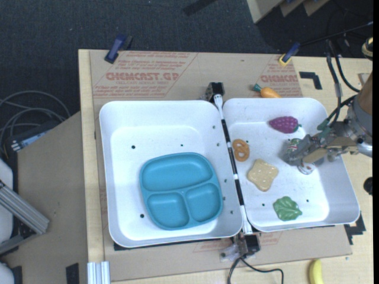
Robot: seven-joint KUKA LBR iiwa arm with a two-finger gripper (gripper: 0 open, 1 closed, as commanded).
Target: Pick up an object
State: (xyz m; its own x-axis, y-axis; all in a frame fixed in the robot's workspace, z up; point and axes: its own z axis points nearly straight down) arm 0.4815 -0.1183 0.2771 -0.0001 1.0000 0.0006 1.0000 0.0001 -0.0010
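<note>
Right bin (331,209): purple grape bunch (283,123) near far edge; pretzel (241,149), bread slice (262,174) by left wall; green leaf (286,208) near front edge.

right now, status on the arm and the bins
Gripper low in right bin, nothing seen held. Grapes just behind it, toast, pretzel, green leaf nearby. Blue tray in left bin.

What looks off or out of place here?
Two toy foods lie outside the bins: a carrot on the bench behind the right bin, and a banana at the bench's front edge. Pretzel, toast, grapes and lettuce sit inside it.
</note>
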